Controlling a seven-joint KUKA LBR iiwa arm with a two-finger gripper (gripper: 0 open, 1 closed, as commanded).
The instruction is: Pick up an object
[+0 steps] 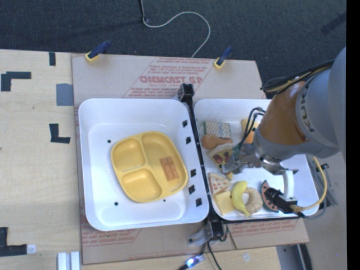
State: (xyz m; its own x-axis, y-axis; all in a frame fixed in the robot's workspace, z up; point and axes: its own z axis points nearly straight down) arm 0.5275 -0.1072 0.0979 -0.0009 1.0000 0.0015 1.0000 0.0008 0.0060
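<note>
The right bin (264,217) holds a heap of toy food. A banana (241,197), a yellow cheese wedge (223,203) and a triangular sandwich piece (217,181) lie at the front. Beside the banana are a doughnut (256,201) and a watermelon slice (272,200). A brown bread roll (212,141) and a pale speckled block (218,129) lie farther back by the divider. My gripper (232,161) is low in this bin, over small reddish and dark pieces just in front of the roll. The arm hides the bin's right half.
The left bin (95,128) holds a yellow divided plate (121,151) with a flat brown piece (169,168) in one compartment. A black divider clip (186,91) sits between the bins. A white cable (180,18) runs behind the bench.
</note>
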